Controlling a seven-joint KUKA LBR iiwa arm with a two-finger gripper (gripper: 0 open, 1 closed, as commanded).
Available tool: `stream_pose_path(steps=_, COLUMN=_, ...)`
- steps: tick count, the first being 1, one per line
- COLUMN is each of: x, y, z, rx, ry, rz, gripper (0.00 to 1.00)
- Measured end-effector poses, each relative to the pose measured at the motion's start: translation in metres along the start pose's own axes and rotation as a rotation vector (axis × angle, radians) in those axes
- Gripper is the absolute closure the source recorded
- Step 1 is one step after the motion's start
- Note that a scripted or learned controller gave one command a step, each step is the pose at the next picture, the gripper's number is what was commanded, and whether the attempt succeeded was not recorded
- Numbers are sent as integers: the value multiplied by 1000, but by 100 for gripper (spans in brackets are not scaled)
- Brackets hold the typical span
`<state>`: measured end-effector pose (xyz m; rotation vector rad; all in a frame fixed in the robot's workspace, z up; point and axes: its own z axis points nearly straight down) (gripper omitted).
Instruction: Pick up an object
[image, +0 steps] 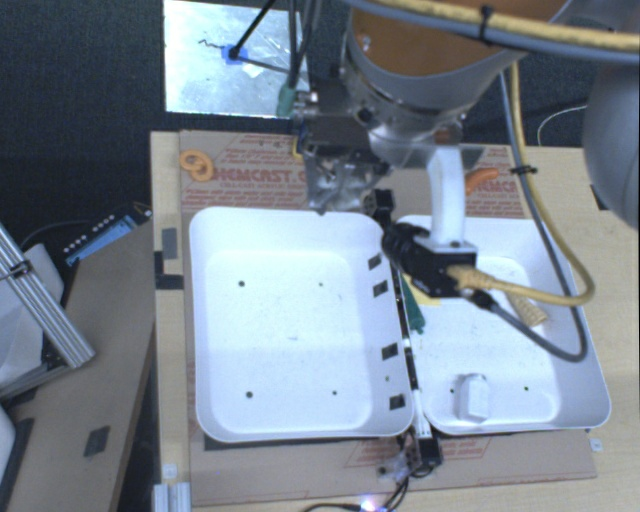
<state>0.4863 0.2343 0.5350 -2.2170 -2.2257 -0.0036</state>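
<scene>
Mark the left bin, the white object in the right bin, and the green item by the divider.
left bin (290, 320), camera view, bare floor near its middle.
white object (471, 396), camera view, its top face, near the right bin's front edge.
green item (414, 317), camera view, its visible lower end.

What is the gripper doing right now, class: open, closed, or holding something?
Gripper: cannot be told. It sits at the far rim of the left bin, with nothing visibly held.
</scene>
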Motion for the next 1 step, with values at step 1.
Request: stream_pose_path(steps=1, x=0, y=0, z=0, rx=0, ry=0, rz=0, gripper=100)
